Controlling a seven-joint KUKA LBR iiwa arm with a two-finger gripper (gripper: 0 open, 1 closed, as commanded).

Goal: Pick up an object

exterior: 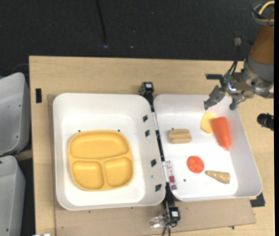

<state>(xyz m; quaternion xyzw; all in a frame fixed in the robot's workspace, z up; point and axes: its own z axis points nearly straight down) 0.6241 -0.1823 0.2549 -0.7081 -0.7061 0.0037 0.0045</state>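
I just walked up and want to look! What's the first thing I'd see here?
Probably the big yellow tray with three sections, alone in the left bin. Next, the bright orange carrot in the right bin, near a red round piece. The robot's gripper hangs open just above the carrot's end of that bin.

In the right bin (pixel 242 173) I see five small things. An orange carrot (pixel 222 132) lies lengthwise at about two o'clock, with a pale yellow piece (pixel 207 123) touching its left side. A tan bread-like block (pixel 180 136) lies flat at ten o'clock. A round red slice (pixel 195 164) sits near six o'clock, and a beige cone (pixel 218 176) lies on its side just beside it at five.
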